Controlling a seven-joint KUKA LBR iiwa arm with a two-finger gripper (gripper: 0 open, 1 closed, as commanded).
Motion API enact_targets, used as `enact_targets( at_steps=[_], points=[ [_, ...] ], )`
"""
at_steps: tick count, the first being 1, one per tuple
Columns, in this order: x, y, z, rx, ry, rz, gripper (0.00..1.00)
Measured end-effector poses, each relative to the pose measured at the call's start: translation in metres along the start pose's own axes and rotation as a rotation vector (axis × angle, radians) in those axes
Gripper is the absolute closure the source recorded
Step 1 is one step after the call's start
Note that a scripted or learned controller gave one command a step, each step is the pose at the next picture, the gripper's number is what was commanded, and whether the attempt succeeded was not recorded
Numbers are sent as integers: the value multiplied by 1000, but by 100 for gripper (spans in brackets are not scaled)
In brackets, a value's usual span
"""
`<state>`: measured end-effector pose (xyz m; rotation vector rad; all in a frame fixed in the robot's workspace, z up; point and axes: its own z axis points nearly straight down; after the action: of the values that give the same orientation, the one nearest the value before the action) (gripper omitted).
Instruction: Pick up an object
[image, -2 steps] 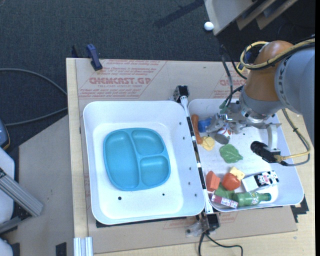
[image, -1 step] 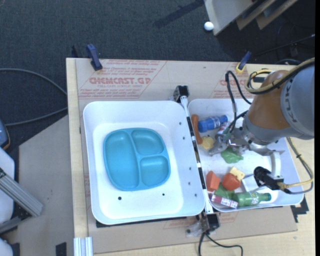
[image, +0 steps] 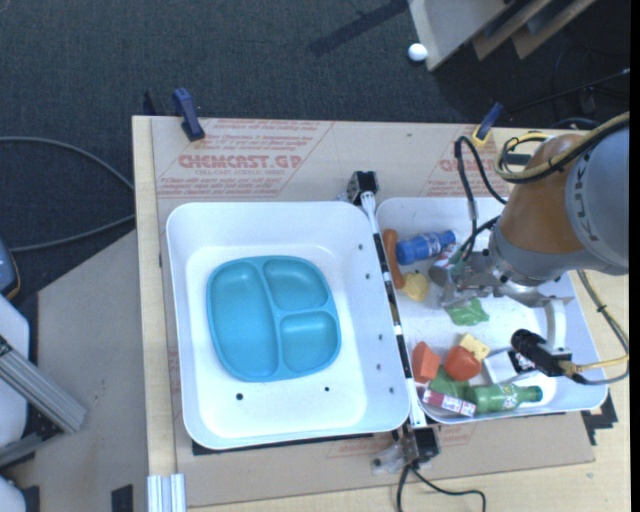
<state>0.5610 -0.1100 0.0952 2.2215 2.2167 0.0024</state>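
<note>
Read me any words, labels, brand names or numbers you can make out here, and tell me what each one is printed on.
"CHEMCAST GP": large red print on the brown paper sheet behind the left white bin.
Smaller red lines above and below it: too blurred to read.
Mirrored red print on the same sheet near the right white bin: illegible.
Label on the blue bottle: too small.
Label on the green bottle: too small.

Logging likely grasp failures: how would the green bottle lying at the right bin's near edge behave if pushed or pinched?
The green bottle lies on its side, so it probably rolls. Its rounded body may slip between fingers. It looks small, likely light.
</note>
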Motion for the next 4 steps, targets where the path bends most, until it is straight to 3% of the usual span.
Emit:
enact_targets(
  at_steps=[1,2,3,4],
  points=[
    [0,0,0,0,0,0,0],
    [0,0,-10,-2,0,0,100],
    [0,0,-10,-1,0,0,0],
    [2,2,11,4,1,-2,0]
  ],
)
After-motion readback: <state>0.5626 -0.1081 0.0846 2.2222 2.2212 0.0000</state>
